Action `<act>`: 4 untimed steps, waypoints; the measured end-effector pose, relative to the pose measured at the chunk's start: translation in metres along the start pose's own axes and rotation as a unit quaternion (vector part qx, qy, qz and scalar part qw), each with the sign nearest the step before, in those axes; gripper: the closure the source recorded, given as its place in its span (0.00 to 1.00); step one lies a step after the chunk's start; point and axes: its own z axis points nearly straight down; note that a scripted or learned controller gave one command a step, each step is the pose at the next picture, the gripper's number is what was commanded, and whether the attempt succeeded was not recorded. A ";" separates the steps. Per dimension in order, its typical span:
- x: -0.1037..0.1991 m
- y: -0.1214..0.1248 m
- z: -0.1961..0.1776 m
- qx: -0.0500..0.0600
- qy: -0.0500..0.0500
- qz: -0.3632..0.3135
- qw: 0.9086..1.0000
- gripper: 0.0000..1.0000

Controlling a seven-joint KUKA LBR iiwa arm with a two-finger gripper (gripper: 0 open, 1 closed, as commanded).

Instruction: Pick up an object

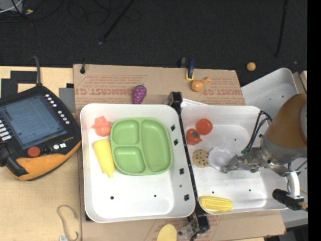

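**A:** Largest items first?

**B:** Brown cardboard sheet (115,84) under everything. On it, two shallow white plastic bins: left bin (130,205), right bin (241,195), touching along a black central divider. The grey arm with its orange band (288,122) enters over the right bin's right side.

**A:** Outside the bins?

**B:** Black and orange control pendant with a screen (35,129) on the bench, well left of the left bin. Purple toy grape bunch (139,93) and orange toy gourd (199,84) on the cardboard behind the bins. Yellow toy lemon (167,232) at the front edge.

**A:** Left bin?

**B:** Green three-compartment plastic plate (141,147); yellow toy squeeze bottle (104,157) just beside its left edge; pink toy piece (101,126) behind the bottle.

**A:** Right bin?

**B:** Yellow toy corn cob (216,203) at the front left corner. Two red toy tomatoes, one (203,126) behind the other (193,136). Tan speckled toy cookie (200,158). Clear plastic cup (219,158) just right of the cookie.

**A:** Gripper?

**B:** Two-finger metal gripper (229,165) low in the right bin, right by the clear cup. Whether it is released or clenched, I cannot tell.
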 end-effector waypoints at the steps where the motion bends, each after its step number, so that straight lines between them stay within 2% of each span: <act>1: -0.001 0.000 -0.012 -0.001 0.000 0.002 1.000 1.00; 2: 0.004 0.007 -0.059 -0.003 -0.001 0.001 1.000 1.00; 4: 0.003 0.000 -0.143 -0.003 -0.001 0.001 1.000 1.00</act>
